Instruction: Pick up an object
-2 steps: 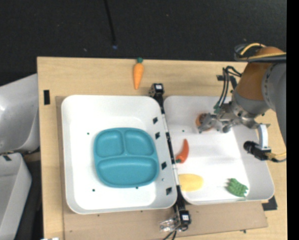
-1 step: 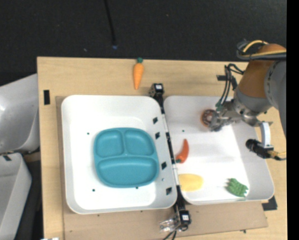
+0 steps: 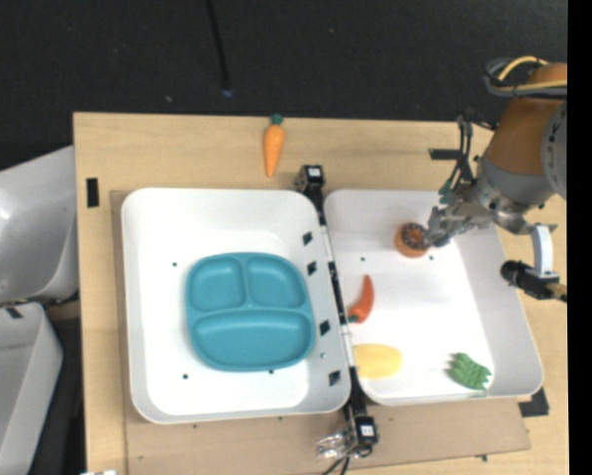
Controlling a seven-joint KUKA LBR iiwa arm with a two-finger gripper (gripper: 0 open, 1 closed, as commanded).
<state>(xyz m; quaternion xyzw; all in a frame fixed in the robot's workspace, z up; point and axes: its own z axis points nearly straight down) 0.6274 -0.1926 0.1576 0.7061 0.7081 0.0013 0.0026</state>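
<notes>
Right bin [image 3: 494,295] — end effector [image 3: 441,228] seemingly touching round object [image 3: 411,238].

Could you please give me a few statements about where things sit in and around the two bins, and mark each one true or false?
1. The blue divided plate lies in the left bin. True.
2. The toy carrot lies inside the right bin. False: it lies on the bench, behind the bins.
3. The gripper is beside the small brown round object. True.
4. The green object sits on the plate. False: it lies in the right bin's near corner.
5. The yellow object lies near the red pepper. True.
</notes>
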